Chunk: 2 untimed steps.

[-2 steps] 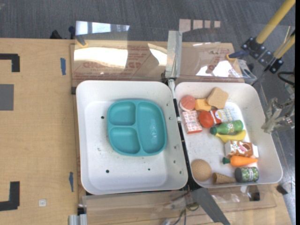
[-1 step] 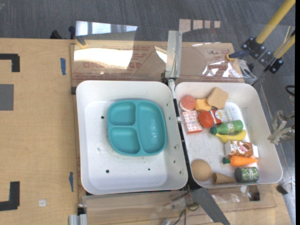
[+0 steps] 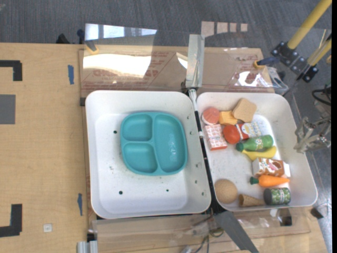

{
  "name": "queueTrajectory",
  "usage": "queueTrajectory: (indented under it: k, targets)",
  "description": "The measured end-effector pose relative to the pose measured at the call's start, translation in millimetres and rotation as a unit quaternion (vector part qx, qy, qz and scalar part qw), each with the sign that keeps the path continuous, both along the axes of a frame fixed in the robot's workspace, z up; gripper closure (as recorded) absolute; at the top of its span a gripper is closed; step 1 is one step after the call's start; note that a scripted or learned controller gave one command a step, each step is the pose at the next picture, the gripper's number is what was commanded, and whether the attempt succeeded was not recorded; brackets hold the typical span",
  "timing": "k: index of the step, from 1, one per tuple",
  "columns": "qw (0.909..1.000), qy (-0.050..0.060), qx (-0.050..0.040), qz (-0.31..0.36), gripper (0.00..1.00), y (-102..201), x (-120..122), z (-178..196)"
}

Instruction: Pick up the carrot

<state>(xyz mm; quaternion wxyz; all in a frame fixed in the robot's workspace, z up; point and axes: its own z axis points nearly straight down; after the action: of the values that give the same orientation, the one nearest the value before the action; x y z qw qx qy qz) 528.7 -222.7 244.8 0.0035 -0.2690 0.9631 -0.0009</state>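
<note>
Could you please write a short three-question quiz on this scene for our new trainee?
1. True or false: the carrot lies in the right bin.
2. What sits in the left bin? A) teal tray B) a bowl C) a cup
3. Fill in: just below the carrot in the view lies a dark green ____.

Key: 1 true; 2 A; 3 bottle.

The carrot (image 3: 270, 181) is orange with a green stub at its left end. It is laid flat, lengthwise left to right, in the right bin (image 3: 300, 141), near the front right corner, among other toy foods.
</note>
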Motion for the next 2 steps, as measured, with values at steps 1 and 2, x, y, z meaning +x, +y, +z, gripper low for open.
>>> queueTrajectory:
  k: [1,2]
  targets:
    - [1.0,-0.005,-0.0009,-0.002,1.0,0.2,2.4,12.6]
    - [1.0,-0.005,-0.0005,-0.001,0.0,0.3,2.3,11.9]
